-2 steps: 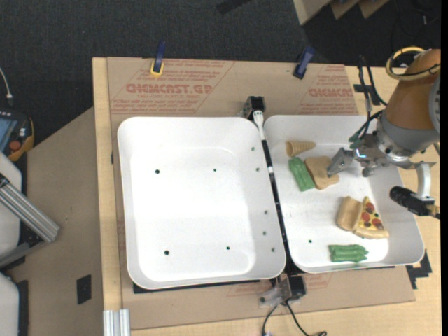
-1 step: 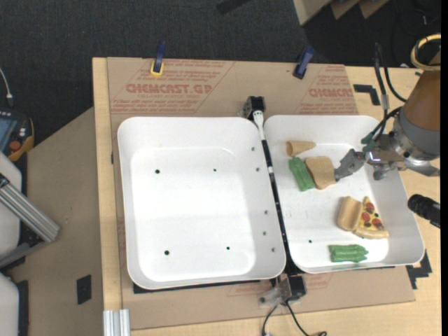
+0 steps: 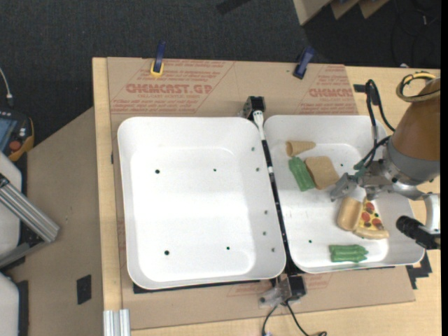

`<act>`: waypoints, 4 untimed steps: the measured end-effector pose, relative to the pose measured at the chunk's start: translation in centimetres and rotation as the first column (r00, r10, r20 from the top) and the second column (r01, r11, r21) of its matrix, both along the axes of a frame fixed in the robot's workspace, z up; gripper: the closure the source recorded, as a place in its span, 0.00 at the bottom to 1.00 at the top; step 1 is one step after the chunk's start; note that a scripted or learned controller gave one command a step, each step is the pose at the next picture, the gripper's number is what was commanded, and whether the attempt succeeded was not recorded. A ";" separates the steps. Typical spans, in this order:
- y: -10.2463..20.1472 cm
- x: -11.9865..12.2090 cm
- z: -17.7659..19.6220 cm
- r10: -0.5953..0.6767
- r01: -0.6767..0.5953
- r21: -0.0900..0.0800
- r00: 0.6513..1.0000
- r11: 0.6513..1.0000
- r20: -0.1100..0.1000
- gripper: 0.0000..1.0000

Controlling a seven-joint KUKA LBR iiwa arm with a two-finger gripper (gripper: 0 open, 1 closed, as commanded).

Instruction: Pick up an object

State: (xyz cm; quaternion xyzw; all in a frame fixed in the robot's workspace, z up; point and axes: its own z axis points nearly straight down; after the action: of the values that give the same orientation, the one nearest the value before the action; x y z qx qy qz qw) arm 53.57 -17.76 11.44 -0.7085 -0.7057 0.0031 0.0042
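Over the right bin [image 3: 308, 128] I see my gripper [image 3: 358, 182] hanging low, just above a bread-coloured piece [image 3: 348, 214] and a pizza slice [image 3: 371, 221] lying side by side. Whether the fingers are spread or pressed together, I cannot tell. Nearby lie a tan wedge [image 3: 323, 171], a green pod [image 3: 302, 174], a small cone [image 3: 299, 148] and another green piece [image 3: 348, 253]. Beside it sits the left bin [image 3: 140, 135].
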 end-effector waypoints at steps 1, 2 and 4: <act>-4.5 -4.0 -3.0 0.003 -0.003 0.006 1.000 1.000 0.011 0.00; -4.6 -3.9 -1.9 0.003 -0.003 -0.002 1.000 1.000 0.014 1.00; 3.3 -2.0 -3.0 0.004 -0.004 -0.001 1.000 1.000 0.010 0.00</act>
State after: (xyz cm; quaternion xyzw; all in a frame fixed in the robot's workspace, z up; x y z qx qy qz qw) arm 51.56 -14.46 8.47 -0.7070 -0.7072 -0.0001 0.0005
